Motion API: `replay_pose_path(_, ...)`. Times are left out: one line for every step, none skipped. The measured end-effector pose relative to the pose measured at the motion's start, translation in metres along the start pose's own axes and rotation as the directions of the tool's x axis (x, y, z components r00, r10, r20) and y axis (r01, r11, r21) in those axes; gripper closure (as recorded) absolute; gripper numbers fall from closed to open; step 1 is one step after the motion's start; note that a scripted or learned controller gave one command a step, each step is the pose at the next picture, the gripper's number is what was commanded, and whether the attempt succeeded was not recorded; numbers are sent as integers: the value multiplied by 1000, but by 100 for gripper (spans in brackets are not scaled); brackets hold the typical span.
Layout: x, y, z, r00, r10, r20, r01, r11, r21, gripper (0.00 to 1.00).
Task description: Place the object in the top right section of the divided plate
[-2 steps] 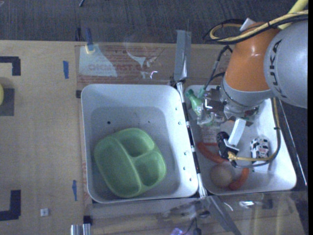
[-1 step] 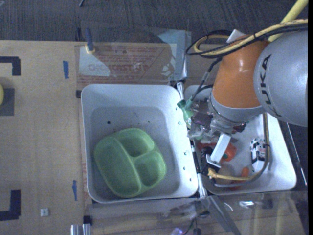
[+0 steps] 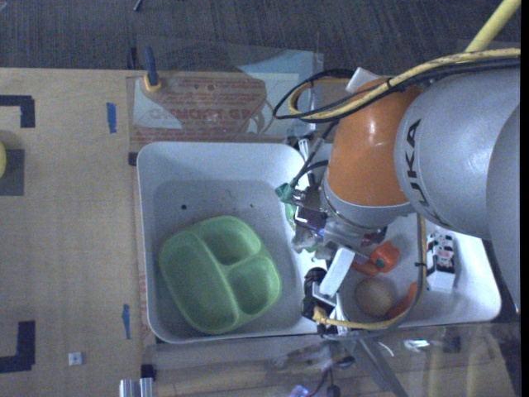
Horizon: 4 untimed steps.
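Overhead, the arm (image 3: 388,155) hangs wrist-down over the right bin (image 3: 475,294), its claw's (image 3: 310,231) opening impossible to tell.

**A:** How much of the right bin (image 3: 475,300) shows?

**B:** Little. The arm (image 3: 446,164) covers its far edge and middle, and the picture's top and right edges cut the arm off.

**A:** What lies in it?

**B:** An orange thing (image 3: 378,258), half under the wrist. A brown round thing (image 3: 374,296) by the near edge, too blurred to name. A white piece (image 3: 443,255) with marks too small to read.

**A:** And at the wall between the bins?

**B:** A green scrap (image 3: 284,193) beside the wrist, but I cannot tell what it is.

**A:** Anything else?

**B:** A yellow thing (image 3: 2,160), cut off by the picture's left edge.
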<state>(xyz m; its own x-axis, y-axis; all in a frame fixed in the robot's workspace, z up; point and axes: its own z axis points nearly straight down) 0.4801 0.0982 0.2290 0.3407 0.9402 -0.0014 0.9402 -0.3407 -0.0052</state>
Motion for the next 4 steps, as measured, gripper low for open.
replay_pose_path(9, -5, 11, 999, -50, 1, 50, 999, 0, 100)
replay_pose_path(9, -5, 11, 999, -51, 0, 51, 999, 0, 0)
replay_pose_path(9, -4, 2, 999, -49, 0, 49, 999, 1, 100)
replay_pose_path(9, -4, 2, 999, -49, 0, 49, 999, 1, 0)
